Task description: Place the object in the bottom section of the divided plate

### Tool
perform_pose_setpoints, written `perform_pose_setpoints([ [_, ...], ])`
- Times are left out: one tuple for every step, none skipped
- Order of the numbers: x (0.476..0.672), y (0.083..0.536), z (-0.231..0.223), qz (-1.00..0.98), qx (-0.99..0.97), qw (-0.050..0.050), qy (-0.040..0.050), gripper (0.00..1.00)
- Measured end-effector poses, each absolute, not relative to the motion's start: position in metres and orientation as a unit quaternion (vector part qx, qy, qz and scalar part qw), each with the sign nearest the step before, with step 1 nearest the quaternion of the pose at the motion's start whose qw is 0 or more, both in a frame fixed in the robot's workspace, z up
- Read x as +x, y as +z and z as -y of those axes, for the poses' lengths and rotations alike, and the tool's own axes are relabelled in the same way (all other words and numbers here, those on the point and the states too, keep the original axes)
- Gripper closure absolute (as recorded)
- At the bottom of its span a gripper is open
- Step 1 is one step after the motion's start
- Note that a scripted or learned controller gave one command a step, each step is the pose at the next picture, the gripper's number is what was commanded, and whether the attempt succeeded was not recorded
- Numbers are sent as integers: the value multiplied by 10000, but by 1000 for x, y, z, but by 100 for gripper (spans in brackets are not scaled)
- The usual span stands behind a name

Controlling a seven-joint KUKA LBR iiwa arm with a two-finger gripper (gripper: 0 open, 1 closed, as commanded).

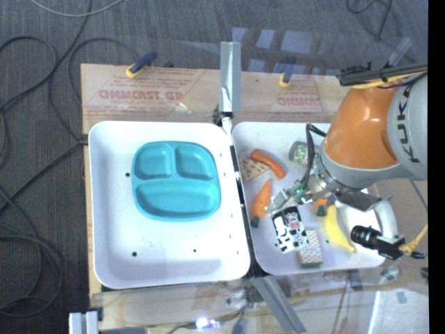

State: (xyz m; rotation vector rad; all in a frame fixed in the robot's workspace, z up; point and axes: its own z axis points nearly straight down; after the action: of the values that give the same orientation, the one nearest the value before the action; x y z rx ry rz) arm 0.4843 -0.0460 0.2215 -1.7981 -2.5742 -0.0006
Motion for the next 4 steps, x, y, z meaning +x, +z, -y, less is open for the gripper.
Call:
perform_pose_setpoints([
  [488, 201, -37, 8238, -5669, 17, 15, 100],
  [582, 212, -100, 8303, -5573, 1, 21, 100],
  [582, 212, -100, 8302, -5575, -3, 21, 0],
  [652, 201, -106, 7839, -6208, -10, 24, 0],
])
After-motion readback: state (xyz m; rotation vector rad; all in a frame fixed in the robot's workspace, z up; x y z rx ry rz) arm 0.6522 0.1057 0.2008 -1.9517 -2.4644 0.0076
